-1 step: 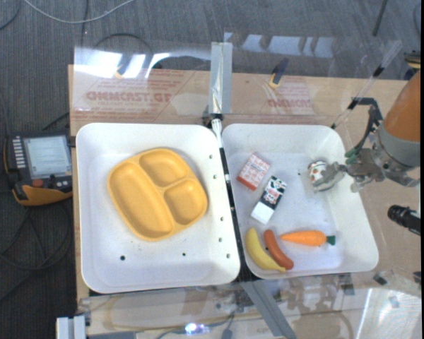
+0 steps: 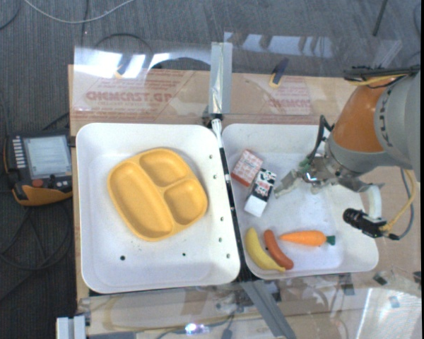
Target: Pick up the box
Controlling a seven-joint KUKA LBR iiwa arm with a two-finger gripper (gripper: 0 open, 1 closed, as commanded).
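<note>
A: Here we are above the worktop, two white bins side by side. The box point(image 2: 246, 167), small, red and white, lies in the right bin point(image 2: 353, 263), up against its left wall.

B: And the gripper point(image 2: 288, 183) sits just right of it, low over the same bin, reaching in from the right. Nothing between its fingers, and they look spread apart, though it's a small detail from up here.

A: Just beside the gripper there's a black-and-white block point(image 2: 265, 184) with a small white piece point(image 2: 255, 205) under it. Those crowd the approach.

B: The box itself looks like light printed card, stiff enough but easy to crush. I'd take it across its two flat sides, near the middle.

A: The wall side is tight, mind you.

B: Agreed, a finger could snag there. Further down lie a banana point(image 2: 259, 252), a sausage point(image 2: 278, 249) and a carrot point(image 2: 307, 239), well apart from it. The yellow divided plate point(image 2: 157, 193) is over in the left bin point(image 2: 99, 260).
</note>
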